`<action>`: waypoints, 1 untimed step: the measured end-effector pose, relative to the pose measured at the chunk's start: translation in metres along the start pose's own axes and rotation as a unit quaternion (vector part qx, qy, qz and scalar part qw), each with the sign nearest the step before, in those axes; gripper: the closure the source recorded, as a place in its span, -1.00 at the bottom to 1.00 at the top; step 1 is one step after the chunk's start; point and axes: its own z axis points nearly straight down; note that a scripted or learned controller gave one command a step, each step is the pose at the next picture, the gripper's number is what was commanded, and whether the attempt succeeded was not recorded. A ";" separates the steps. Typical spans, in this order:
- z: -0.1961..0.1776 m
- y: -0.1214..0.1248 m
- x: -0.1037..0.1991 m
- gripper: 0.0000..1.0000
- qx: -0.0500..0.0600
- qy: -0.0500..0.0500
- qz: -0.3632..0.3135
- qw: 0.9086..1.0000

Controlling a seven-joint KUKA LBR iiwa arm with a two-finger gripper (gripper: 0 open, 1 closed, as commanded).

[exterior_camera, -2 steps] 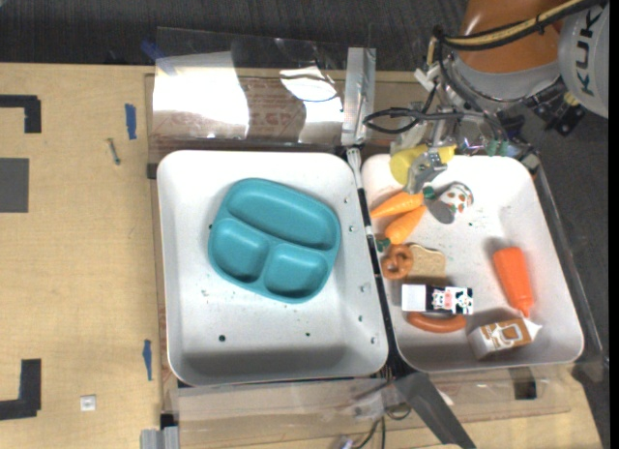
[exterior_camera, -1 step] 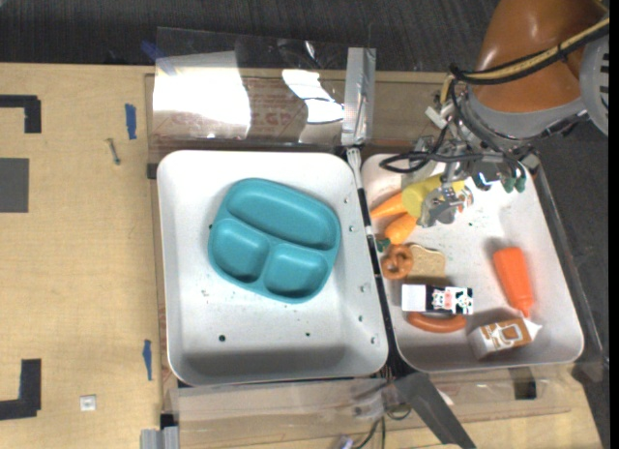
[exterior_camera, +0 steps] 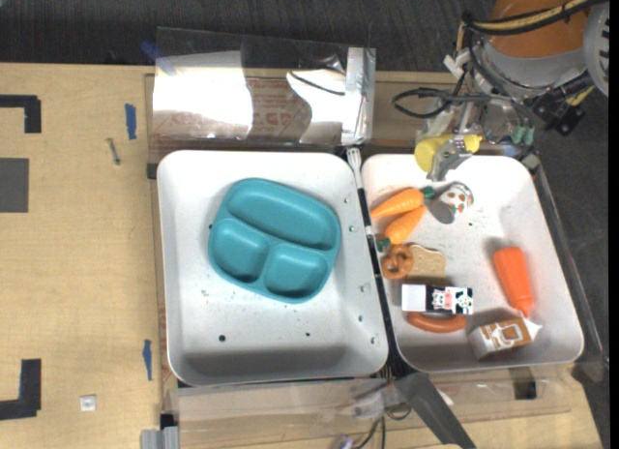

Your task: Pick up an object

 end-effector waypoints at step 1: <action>0.033 0.025 0.000 1.00 -0.001 0.004 0.043 0.999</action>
